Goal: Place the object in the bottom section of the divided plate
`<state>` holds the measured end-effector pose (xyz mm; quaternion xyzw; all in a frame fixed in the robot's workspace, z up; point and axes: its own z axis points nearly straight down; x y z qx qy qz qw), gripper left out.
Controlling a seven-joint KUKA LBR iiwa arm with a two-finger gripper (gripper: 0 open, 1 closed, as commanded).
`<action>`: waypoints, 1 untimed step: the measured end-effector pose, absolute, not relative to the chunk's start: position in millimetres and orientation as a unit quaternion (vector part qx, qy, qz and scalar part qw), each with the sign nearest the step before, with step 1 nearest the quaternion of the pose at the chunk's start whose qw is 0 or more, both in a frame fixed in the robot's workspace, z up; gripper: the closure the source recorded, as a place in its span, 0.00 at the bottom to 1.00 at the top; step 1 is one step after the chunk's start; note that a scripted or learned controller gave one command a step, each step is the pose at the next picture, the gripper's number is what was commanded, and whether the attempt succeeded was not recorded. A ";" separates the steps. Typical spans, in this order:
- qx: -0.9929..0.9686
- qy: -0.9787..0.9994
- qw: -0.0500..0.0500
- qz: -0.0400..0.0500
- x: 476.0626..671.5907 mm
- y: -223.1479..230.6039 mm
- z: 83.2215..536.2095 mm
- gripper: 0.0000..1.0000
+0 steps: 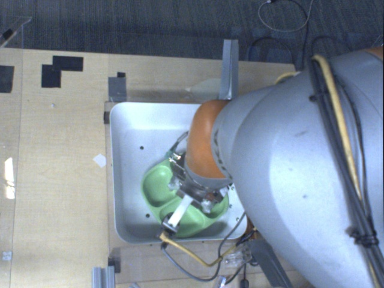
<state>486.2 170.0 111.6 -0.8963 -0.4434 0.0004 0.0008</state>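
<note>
Plate (157, 183) (one, green) in bin (129, 155); gripper (180, 212) above.

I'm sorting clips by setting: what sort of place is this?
Probably a robotics lab or test cell. A grey robot arm works over a white bin holding a green divided plate on a wooden bench, with loose cables about.

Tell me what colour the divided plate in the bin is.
Light green. The divided plate shows in the camera view, lying in the white bin, partly under the gripper.
</note>
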 end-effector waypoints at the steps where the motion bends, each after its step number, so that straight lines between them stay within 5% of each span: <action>1: -0.880 -0.475 0.000 -0.002 532.8 187.2 263.3 0.00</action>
